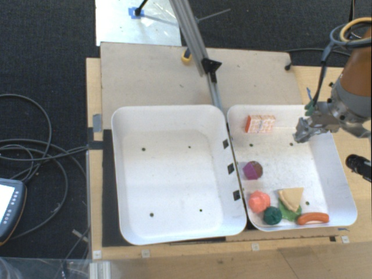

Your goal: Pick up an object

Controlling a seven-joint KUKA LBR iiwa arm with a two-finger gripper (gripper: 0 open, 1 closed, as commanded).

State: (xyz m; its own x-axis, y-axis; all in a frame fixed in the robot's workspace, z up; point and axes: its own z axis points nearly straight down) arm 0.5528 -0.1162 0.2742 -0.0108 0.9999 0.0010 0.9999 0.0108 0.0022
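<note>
— Judging from the camera view, which step is in hand?
— The approach: the gripper [302,131] is held over the right bin [343,173], nothing gripped — finger state cannot be told.
— What is called for?
— Descent onto the orange block [260,124] just beside it.

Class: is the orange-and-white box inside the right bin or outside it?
Inside. The box lies on the right bin floor, near its far rim, within the walls.

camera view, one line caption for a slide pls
Gripper hovers over the right bin, apart from the toy foods; left bin alongside.
</note>
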